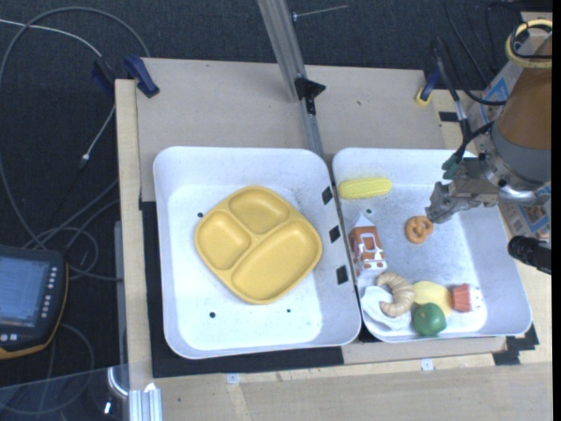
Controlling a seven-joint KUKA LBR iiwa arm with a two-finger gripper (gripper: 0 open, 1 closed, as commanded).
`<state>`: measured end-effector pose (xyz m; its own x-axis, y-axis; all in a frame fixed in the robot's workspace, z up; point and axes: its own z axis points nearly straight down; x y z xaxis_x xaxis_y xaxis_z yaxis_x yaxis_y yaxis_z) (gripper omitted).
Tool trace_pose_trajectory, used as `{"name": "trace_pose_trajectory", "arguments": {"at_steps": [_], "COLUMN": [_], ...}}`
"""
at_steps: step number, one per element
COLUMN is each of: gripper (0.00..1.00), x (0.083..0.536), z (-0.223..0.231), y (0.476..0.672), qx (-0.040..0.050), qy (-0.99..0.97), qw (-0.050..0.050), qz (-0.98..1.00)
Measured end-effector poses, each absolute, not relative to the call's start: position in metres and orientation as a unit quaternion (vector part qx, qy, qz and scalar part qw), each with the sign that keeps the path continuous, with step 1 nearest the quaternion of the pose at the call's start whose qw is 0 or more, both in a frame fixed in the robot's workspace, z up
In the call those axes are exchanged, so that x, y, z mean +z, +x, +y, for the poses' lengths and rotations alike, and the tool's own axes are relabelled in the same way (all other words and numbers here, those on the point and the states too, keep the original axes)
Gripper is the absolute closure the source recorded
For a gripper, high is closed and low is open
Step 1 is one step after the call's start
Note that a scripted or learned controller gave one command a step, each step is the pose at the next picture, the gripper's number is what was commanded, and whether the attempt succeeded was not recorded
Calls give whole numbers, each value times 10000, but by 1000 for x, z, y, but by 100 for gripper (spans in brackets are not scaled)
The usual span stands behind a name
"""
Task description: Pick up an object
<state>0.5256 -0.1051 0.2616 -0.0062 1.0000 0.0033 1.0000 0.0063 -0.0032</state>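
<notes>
The gripper [443, 207] is seen above the right bin [491, 261], just beside a small pretzel [418, 229] lying mid-bin (nothing is held). Whether it is apart or together cannot be told.

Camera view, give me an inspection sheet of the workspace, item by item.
Surface: bench bearing left bin and right bin.
Job's things: right bin holds corn cob, pretzel, small carton, croissant, lemon, green ball, red piece.
Clutter: yellow divided plate in left bin.
Grippers: pincer above right bin, beside pretzel.
Cables: loops on floor, left.
Surroundings: handheld screen lower left.
</notes>
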Motion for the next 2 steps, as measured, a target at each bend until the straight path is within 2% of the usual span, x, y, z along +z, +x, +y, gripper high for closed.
{"name": "trace_pose_trajectory", "arguments": {"at_steps": [1, 2], "gripper": [100, 100], "x": [263, 248], "z": [-47, 4], "y": [514, 516], "qx": [-3, 5], "qy": [-7047, -7050], "qw": [22, 27], "qz": [-7095, -7092]}}
